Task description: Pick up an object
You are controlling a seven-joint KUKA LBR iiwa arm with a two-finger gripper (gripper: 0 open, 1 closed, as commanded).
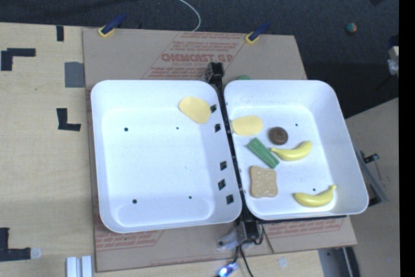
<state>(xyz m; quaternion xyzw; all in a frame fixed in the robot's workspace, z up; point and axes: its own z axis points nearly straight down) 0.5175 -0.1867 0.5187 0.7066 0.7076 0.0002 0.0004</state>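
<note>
The right bin (327,100) holds several small objects. A pale yellow disc (247,125) lies near its left wall. A brown round piece (278,135) sits right of that disc. A green block (262,153) lies slanted in the middle, beside a banana (292,152). A slice of toast (263,181) rests below the block, and a second banana (315,197) lies near the front edge. In the left bin (117,159) another pale yellow disc (195,109) sits at the back right corner.
The two bins stand on a cardboard sheet (194,52) held by yellow and blue clamps (111,25) at the back. A black clip strip (224,139) joins the bins. A white cable (185,0) trails across the dark floor behind.
</note>
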